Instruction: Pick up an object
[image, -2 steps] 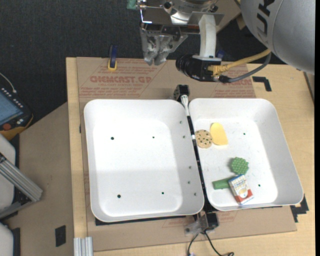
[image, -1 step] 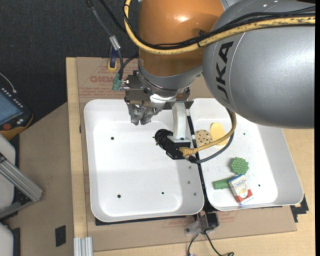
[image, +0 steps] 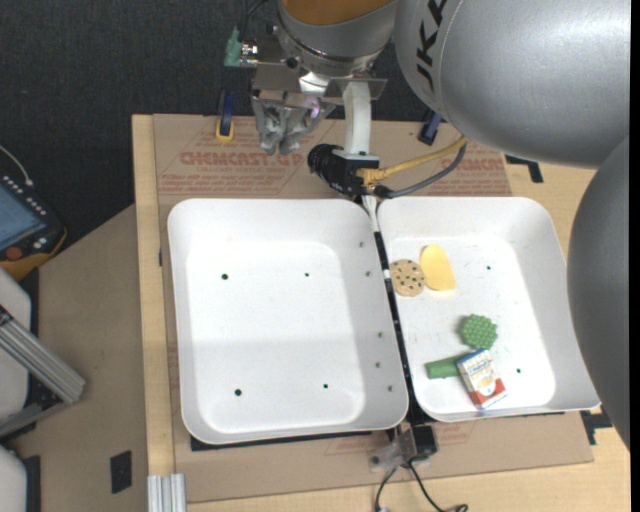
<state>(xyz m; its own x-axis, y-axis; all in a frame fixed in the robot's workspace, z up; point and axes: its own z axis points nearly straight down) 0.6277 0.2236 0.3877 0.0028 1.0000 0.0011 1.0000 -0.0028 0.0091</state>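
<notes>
Beside round cookie (image: 405, 277), smooth yellow oval (image: 437, 268)

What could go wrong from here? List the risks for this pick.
1. The gripper sits above the bench beyond the bins, well away from every object, so a long approach could drift.
2. The cookie touches the yellow piece near the right bin's wall; fingers may hit the wall or nudge both.
3. The small carton overlaps the green block, so a grasp might drag both.

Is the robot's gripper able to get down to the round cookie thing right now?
Probably yes. The cookie lies flat and uncovered in the right bin, beside the yellow piece, with nothing on top. The gripper hangs beyond the bins' far edge, so it must travel over first.
</notes>
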